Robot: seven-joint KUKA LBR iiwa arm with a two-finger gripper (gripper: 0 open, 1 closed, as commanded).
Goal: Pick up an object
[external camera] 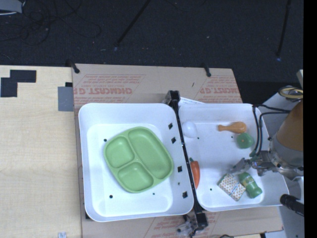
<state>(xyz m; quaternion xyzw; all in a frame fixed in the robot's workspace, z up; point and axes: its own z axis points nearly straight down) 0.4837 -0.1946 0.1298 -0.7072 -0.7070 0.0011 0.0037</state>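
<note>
The hand (246, 165) hangs low in the right bin (208, 120), near its right wall, with the arm (290, 133) reaching in from that side. Its dark fingers point down and left toward a small cluster of things, but whether they are apart or together cannot be told at this size.

Just beneath and beside the hand lie a green bottle-shaped toy (250, 185) and a patterned packet (232, 186), the two touching or nearly so. The toy looks like the likeliest target. To do this step well, the hand should settle squarely over one piece only, close across its narrow width, and lift straight up; catching the packet's edge along with the toy would probably spoil the grip.

The toy looks smooth, rounded and glossy, lying on its side, so it may roll or slip. The packet looks flat and speckled.

Farther up the same bin sit a green ball (244, 141) and an orange drumstick-shaped toy (234, 128). An orange-red piece (195, 174) rests against the divider. The left bin (94, 133) holds a green sectioned plate (138, 158).
</note>
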